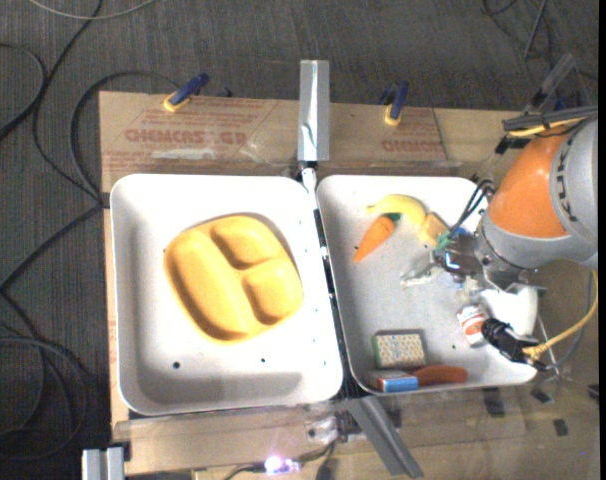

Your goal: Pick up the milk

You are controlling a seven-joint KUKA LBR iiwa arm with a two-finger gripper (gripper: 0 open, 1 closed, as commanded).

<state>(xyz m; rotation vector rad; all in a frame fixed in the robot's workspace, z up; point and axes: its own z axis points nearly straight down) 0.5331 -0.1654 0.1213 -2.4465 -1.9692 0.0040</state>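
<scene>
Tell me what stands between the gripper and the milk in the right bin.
Nothing visible lies between them. The milk sits near the right bin's right wall, just below the gripper, partly under the arm's wrist. The carrot and banana lie up and to the left, off that path.

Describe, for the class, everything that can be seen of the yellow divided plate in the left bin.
The yellow divided plate looks like smooth moulded plastic, rounded at its corners, with three shallow compartments split by raised ridges: two smaller ones and one larger. It lies flat, right way up, turned at a slant near the middle of the left bin, resting on the bin's white floor. It touches nothing else.
</scene>
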